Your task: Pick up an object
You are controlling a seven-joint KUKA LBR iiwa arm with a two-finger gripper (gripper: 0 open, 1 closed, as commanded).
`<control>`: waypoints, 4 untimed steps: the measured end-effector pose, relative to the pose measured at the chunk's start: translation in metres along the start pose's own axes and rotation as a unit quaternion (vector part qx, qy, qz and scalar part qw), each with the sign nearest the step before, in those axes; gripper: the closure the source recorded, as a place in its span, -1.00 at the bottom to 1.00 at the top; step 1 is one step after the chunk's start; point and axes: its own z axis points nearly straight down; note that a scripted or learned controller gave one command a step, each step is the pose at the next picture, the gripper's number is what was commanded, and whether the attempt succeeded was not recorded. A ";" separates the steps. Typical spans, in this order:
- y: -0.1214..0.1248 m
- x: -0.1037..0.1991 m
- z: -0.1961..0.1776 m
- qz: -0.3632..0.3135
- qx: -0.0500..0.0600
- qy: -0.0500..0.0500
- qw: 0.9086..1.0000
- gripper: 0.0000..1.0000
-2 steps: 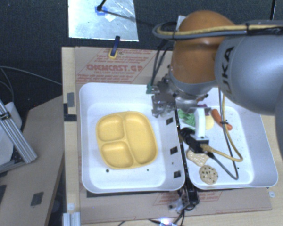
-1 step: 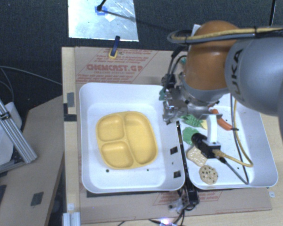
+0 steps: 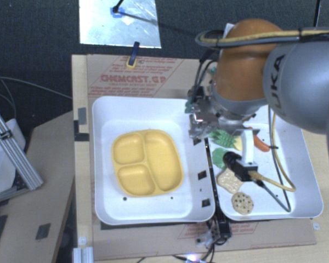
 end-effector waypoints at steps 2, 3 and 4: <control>-0.060 0.041 -0.098 -0.004 -0.002 0.002 1.000 1.00; -0.057 0.038 -0.104 -0.003 -0.001 0.000 1.000 1.00; -0.056 0.039 -0.115 -0.005 -0.002 0.000 1.000 1.00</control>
